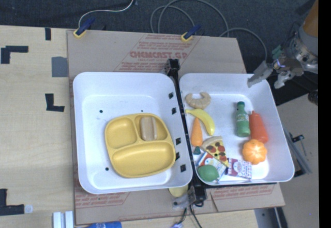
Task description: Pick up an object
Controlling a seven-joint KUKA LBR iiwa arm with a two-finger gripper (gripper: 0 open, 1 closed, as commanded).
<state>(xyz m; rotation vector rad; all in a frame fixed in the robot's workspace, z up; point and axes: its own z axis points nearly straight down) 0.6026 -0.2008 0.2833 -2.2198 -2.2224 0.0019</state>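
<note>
My gripper (269,74) hangs at the far right corner of the right bin (222,83), with its two fingers spread apart and nothing between them. Below it in the bin lie a green bottle (241,119), a red pepper-like piece (258,126) and an orange (254,151). Further left are a yellow banana (202,119), a carrot (196,132), a tan croissant-like piece (198,100), a pizza slice (215,148), a green lime (208,172) and a small carton (240,169).
The left bin (93,92) holds a yellow divided plate (138,146) with a brown sausage (149,128) in one compartment. Both bins rest on cardboard (150,51). Cables loop over the dark floor behind. The arm's orange band (312,21) is at the right edge.
</note>
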